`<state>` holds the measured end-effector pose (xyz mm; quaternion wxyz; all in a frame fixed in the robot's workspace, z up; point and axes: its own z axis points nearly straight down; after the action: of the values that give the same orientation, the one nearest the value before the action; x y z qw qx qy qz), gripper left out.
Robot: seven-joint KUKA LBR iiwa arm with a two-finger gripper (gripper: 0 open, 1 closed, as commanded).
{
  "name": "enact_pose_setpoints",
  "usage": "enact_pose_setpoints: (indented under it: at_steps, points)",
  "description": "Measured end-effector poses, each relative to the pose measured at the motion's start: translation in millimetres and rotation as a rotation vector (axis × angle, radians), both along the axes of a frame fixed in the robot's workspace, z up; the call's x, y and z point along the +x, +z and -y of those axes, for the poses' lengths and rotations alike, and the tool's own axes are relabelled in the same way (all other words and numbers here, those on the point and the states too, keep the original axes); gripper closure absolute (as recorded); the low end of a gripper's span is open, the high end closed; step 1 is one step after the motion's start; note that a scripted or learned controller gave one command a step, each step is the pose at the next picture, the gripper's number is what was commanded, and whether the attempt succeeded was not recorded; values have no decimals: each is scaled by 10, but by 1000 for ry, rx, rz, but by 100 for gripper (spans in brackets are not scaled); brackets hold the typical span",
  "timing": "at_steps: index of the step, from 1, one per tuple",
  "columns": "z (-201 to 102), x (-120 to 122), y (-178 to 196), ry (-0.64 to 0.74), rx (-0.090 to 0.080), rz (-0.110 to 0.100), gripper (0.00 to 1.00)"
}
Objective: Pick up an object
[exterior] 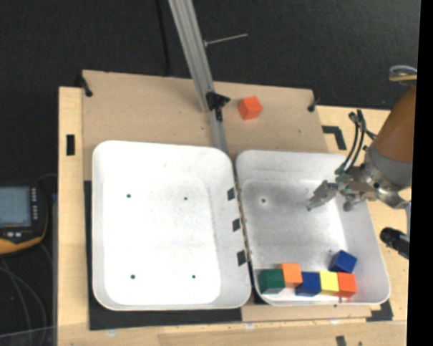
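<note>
Landmark: the right bin (274,171), one of two white bins side by side
Gripper (329,196): above the right bin's upper right part, fingers spread apart with nothing between them
Blocks: a green block (271,281), orange block (291,273), blue block (309,282), yellow block (329,282) and red-orange block (347,283) sit in a row along the right bin's near edge
Extra blue block (344,262): just behind that row
Loose orange block (250,108): on the board behind the right bin
Left bin (164,224): beside the right bin
</note>
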<state>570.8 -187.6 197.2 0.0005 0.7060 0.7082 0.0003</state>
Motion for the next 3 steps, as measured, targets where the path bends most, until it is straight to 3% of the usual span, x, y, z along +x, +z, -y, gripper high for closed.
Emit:
enact_pose_setpoints:
  at_steps: [1, 2, 3]
  points:
    - [-463, 535, 566, 5, -2, 9, 0]
    - [-378, -67, -1008, -5, -1, 2, 0]
    - [-503, -86, 2, 0, -2, 9, 0]
